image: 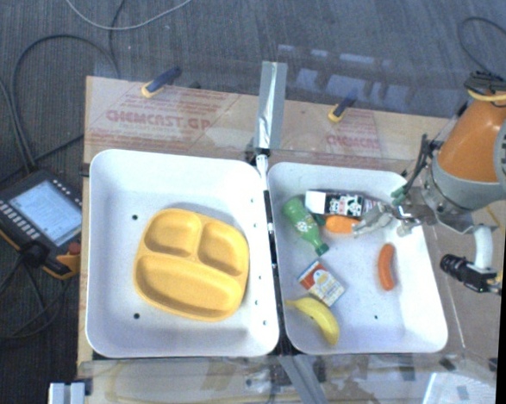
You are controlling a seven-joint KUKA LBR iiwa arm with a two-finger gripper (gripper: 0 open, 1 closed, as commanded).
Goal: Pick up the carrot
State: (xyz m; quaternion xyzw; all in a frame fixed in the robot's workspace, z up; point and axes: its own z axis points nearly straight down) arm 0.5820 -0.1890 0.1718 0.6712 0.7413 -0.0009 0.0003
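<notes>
Carrot (341, 225): right bin (417, 325), upper part, just below the carton (344, 203) and touching the green bottle (304, 225) at its 9 o'clock.
Claw (374, 221): at the carrot's 3 o'clock, fingers spread, tips just beside the carrot's end, nothing gripped.
Sausage (387, 267): 5 o'clock of claw.
Banana (318, 319), small box (322, 283): lower bin.
Yellow tray (193, 263): left bin (111, 256).

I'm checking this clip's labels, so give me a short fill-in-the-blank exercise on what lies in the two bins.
1. The yellow divided tray lies in the ____ bin.
2. The gripper is right beside the ____, near the right bin's far wall.
3. The banana lies nearer the camera than the ____ bottle.
4. The sausage lies apart, to the ____ of the small carton.

Missing words: left; carrot; green; right
</notes>
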